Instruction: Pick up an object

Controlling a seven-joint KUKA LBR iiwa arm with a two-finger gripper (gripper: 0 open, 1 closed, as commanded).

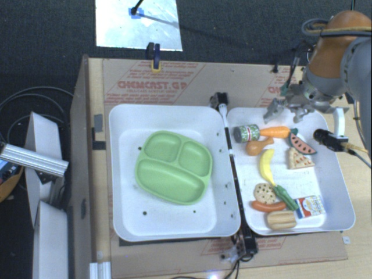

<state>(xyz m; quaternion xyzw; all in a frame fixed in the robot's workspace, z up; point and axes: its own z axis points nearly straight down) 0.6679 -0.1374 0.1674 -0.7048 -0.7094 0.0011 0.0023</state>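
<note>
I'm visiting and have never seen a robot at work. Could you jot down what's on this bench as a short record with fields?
Arm: grey with orange band, reaching in from the right
Gripper: above the far edge of the right bin, holding nothing
Left bin: one green divided plate
Right bin, far end: can, carrot, watermelon slice
Right bin, middle: banana, pizza slice
Right bin, near end: cookie, hot dog bun, small carton
</note>
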